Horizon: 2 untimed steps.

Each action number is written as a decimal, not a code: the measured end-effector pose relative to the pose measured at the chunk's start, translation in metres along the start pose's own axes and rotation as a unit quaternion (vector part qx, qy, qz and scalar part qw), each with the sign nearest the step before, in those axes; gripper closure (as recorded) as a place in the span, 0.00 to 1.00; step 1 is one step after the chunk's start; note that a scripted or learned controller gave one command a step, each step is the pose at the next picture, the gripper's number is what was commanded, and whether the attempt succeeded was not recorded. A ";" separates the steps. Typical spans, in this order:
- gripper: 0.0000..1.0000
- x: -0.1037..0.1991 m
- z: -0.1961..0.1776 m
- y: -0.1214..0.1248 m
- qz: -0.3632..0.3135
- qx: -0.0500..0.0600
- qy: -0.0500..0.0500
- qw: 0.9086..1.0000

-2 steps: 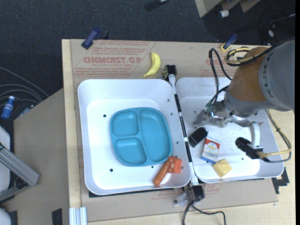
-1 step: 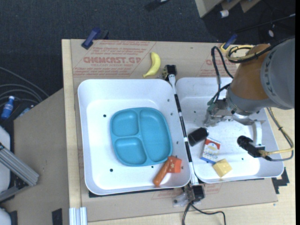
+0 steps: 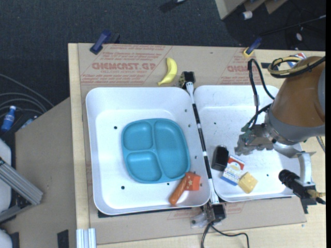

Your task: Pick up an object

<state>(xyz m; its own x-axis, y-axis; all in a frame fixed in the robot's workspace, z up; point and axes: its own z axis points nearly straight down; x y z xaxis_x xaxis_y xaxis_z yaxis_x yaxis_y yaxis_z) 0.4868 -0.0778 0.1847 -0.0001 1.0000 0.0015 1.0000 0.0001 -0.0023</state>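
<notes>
Two shallow white bins sit side by side on the bench (image 3: 155, 61). The left bin (image 3: 103, 138) contains a blue divided plate (image 3: 155, 150) and an orange carrot-shaped toy (image 3: 184, 187) lying near its front right corner. The right bin (image 3: 222, 107) contains three small items grouped near its front left: a black block (image 3: 221, 158), a small red-and-white carton (image 3: 233, 170) just beside it, and a pale yellow cube (image 3: 248, 182) touching or nearly touching the carton. A yellow banana (image 3: 168, 71) lies on the bench behind the bins. Any of the three grouped items is a candidate for the task. All appear light; the black block looks rigid and should tolerate a firm grip across its narrow sides. The carton is likely thin-walled and may crush or slip. The yellow cube looks soft and compliant, so moderate closing force is advised. The arm (image 3: 300, 107) reaches in from the right, wrist bent downward over the right bin, placing the pincer (image 3: 252, 142) above the bin floor, near the black block and slightly behind it. Pincer state cannot be determined at this resolution, and no object is seen between its tips.
</notes>
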 end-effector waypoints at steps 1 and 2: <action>1.00 -0.045 -0.075 0.127 0.000 -0.002 -0.001 1.000; 0.00 -0.044 -0.074 0.127 0.000 -0.001 -0.001 1.000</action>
<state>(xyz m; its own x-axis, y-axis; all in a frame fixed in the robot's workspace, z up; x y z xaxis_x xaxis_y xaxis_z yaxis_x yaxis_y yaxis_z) 0.6136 -0.1222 0.2584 -0.0007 1.0000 -0.0009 1.0000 0.0007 0.0006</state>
